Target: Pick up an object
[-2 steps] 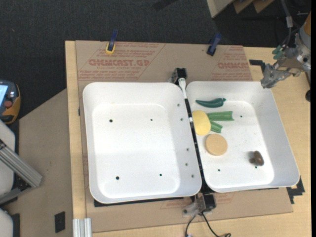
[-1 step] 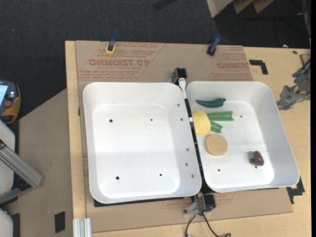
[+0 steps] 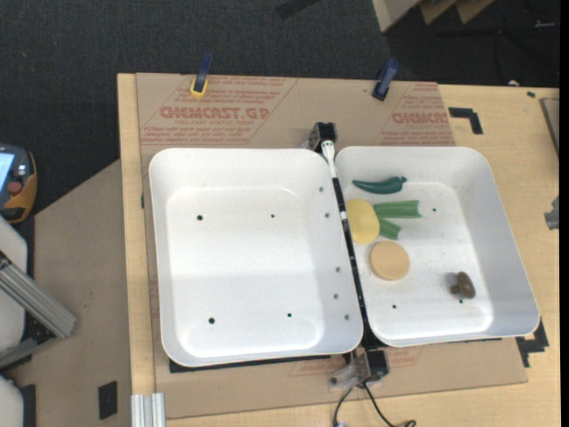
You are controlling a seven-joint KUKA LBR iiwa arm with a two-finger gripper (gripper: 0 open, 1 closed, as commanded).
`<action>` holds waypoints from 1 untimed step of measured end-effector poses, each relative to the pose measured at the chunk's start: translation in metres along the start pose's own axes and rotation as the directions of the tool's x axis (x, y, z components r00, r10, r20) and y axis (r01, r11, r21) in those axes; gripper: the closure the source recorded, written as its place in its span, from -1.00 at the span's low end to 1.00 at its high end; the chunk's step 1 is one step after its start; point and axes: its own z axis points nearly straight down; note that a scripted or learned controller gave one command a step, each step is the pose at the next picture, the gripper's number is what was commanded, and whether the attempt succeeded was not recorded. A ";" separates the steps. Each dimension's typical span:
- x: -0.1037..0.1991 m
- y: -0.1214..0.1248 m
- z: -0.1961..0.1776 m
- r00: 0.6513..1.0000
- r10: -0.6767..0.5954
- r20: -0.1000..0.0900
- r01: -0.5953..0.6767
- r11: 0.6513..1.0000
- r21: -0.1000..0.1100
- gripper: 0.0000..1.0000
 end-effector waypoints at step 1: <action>0.065 0.004 -0.030 1.000 -0.014 -0.001 0.014 1.000 -0.007 1.00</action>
